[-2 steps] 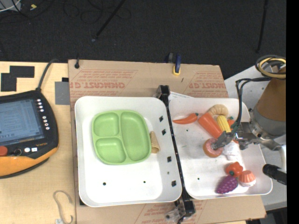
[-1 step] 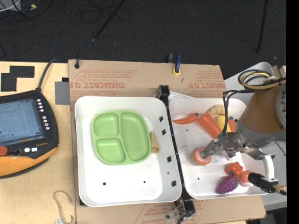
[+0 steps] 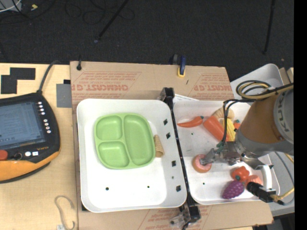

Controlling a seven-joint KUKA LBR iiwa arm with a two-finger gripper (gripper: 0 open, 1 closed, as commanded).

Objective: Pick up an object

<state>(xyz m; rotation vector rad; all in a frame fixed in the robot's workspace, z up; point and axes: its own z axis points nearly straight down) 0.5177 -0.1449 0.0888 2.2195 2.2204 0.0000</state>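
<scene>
1. the gripper [image 3: 209, 158] is low in the right bin [image 3: 192, 186], over its left-middle part, just at a round pinkish-red toy [image 3: 200, 164] that looks like a doughnut or a sliced fruit.
2. i cannot tell how far the pincer is open; the fingers are a dark tangle against the toy's edge, and nothing is clearly held between them.
3. to do this step well, i judge the fingers should straddle the round toy squarely, one on each side, before closing; a grip on the rim alone would likely let it slide along the smooth bin floor.
4. the lift should go straight up, since the bin's left wall is near and a sideways drag could jam the toy against it.
5. the toy looks small, flat and disc-like, reddish with a paler centre, lying flat on the white floor.
6. other candidates sit nearby: an orange carrot [image 3: 213, 127] and a red chilli [image 3: 190, 122] toward the far edge, a purple grape bunch [image 3: 233, 189] and a red piece [image 3: 239, 173] toward the near right corner.
7. the left bin [image 3: 91, 186] carries a green divided plate [image 3: 124, 141].
</scene>
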